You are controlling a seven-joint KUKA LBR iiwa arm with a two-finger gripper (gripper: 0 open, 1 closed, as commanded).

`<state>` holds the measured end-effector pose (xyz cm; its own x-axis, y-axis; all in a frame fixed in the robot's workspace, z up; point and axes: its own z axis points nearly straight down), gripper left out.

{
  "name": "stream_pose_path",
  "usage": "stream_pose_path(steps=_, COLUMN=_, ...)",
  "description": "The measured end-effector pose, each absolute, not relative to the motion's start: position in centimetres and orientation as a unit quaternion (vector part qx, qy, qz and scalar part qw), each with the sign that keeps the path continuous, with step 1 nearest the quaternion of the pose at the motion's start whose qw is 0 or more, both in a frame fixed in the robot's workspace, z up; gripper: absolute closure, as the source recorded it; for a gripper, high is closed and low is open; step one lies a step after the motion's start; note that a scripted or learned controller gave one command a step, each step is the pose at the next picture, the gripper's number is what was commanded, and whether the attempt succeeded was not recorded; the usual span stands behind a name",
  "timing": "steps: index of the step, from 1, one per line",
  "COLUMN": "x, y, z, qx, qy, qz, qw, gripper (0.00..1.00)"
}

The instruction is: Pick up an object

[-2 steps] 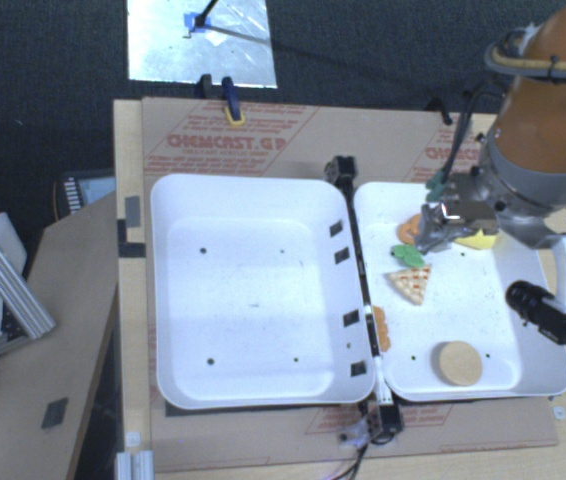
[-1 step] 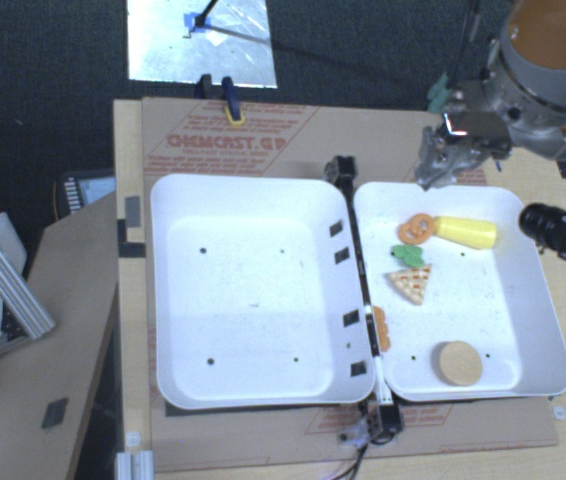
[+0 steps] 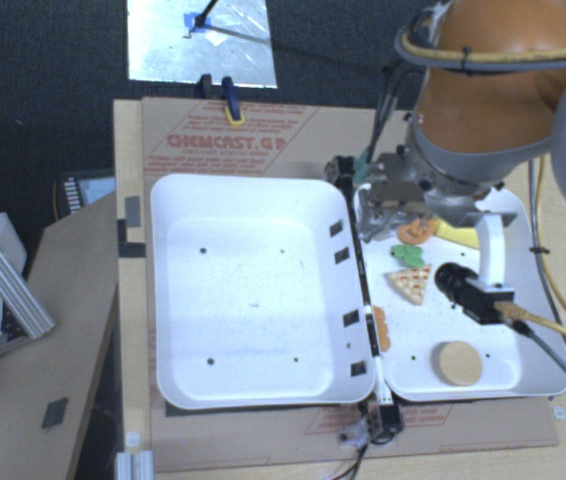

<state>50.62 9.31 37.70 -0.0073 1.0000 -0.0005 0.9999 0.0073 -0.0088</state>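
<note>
Gripper [image 3: 378, 218], its grasp state impossible to tell here, sits beside crowded orange pretzel [image 3: 416, 232], banana [image 3: 455, 234] and waffle wedge [image 3: 410, 284], risking a nudge instead of a pick.

Bench [image 3: 83, 298] is light wood, with a brown cardboard sheet [image 3: 225, 136] printed in red on top, running to the far edge. Two shallow white bins sit on the cardboard side by side, touching along a middle seam with black clips [image 3: 351, 318]. Left bin [image 3: 253, 290] takes the bench centre, right bin [image 3: 533, 368] runs to the right edge. A blue and yellow clamp [image 3: 231, 103] grips the cardboard's far edge.
</note>
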Motion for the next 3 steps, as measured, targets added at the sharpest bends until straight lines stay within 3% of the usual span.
stream_pose_path(steps=1, x=48.6, y=14.8, z=47.6, qx=-0.703, qy=-0.711, qz=-0.0061, qw=-0.002, gripper=1.0)
stream_pose_path(steps=2, x=48.7, y=14.4, z=48.2, qx=-0.704, qy=-0.71, qz=-0.0022, qw=-0.001, gripper=1.0)
stream_pose_path(steps=3, x=49.2, y=20.4, z=50.5, qx=-0.704, qy=-0.71, qz=-0.0028, qw=0.0, gripper=1.0)
